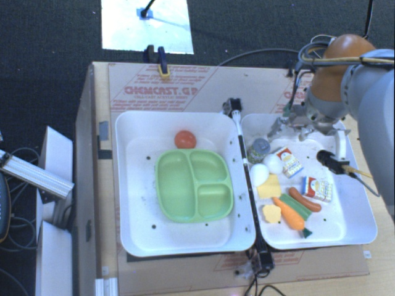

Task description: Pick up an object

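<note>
Nearest me, the orange toy carrot (292, 214) and the red toy sausage (305, 200) lie in the right white bin (361, 224), none lifted. Farther back sits the white egg (259, 174). My gripper (289, 126) hangs over that bin's far edge; open or closed, I cannot tell. I judge the pick wholly ahead.

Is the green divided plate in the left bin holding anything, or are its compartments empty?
Empty. All compartments of the green plate show bare green; the red ball lies outside it, just beyond its far rim.
</note>
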